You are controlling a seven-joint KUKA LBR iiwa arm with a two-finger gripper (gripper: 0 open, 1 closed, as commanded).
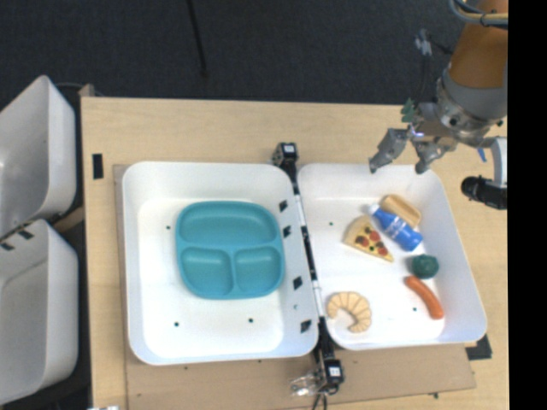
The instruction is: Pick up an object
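While the gripper [400,159] hangs with its two fingers spread apart and nothing between them, above the far rim of the right bin [453,331], the likeliest trouble lies in how closely the candidate objects are packed; the blue bottle [399,230] lies touching the tan bread piece [400,207] on its far side and sits just beside the pizza slice [368,238] on its left, so a descent into that cluster could, I judge, land a finger on two things at once and push them aside rather than close on one; the pizza slice looks flat and may slip under the fingertips; the green ball-like piece [423,266] could roll away from a glancing touch, and it lies just beside the orange sausage [425,297], which sits near the right wall where a finger might strike the bin; the croissant [350,310], near the bottom left corner of the right bin and well apart from the rest, seems the safest target, though it lies close to the divider between the bins; counted, there are two white bins, one teal divided plate [229,248] in the left bin [154,331], and six small objects in the right bin: one bottle, one bread piece, one pizza slice, one green piece, one sausage, one croissant.
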